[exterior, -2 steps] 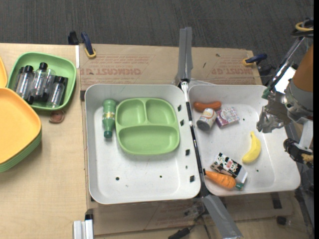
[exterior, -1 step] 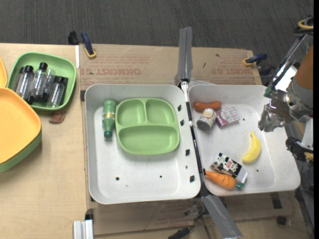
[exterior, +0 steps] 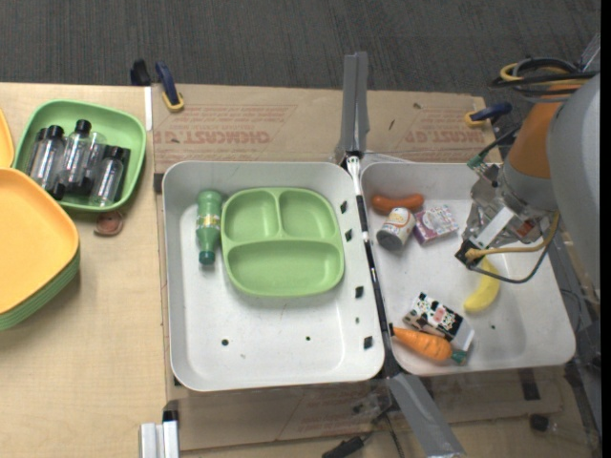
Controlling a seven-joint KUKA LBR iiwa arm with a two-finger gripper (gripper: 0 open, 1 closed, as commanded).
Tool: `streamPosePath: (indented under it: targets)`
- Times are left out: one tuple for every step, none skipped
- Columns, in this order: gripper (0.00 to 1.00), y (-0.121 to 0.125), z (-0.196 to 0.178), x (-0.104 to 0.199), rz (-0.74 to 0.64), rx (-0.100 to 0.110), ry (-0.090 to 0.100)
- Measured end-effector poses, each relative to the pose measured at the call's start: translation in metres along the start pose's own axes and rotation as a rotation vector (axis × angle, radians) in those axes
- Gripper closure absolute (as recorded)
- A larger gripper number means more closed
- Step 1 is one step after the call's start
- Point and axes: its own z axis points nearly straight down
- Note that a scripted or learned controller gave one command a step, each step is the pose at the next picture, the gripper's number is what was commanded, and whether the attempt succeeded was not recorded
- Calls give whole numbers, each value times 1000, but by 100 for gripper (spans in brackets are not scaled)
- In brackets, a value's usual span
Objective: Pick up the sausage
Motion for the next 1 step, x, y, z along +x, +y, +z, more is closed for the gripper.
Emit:
streamPosePath:
  targets:
    - [100,10,-16,-39,286,0,0]
